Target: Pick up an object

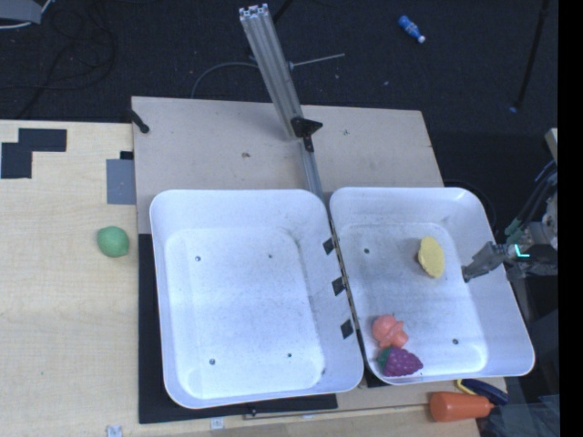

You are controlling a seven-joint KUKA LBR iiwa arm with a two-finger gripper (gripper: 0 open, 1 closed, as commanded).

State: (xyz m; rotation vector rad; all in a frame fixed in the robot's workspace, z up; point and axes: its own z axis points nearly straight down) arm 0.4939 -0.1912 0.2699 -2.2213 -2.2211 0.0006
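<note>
Pincer [475, 269] at right bin [455, 209] rim, grip state unclear, nothing visibly held; lemon [431, 257] nearest, so likeliest target.

bench [55, 308] bears two bins [241, 289], seemingly a green ball [113, 241].

From my seat I see three candidates in the right-hand bin [474, 209]. A yellow, oval, lemon-like piece [431, 257] lies flat on the floor toward the bin's right side, long axis running roughly up and down the view. Well apart from it, near the front-left corner, sits an orange-pink lumpy item [390, 330], and touching it just below is a purple bunch of grapes [401, 362], resting against the bin's front wall; I can't tell whether either overlaps the other
</note>
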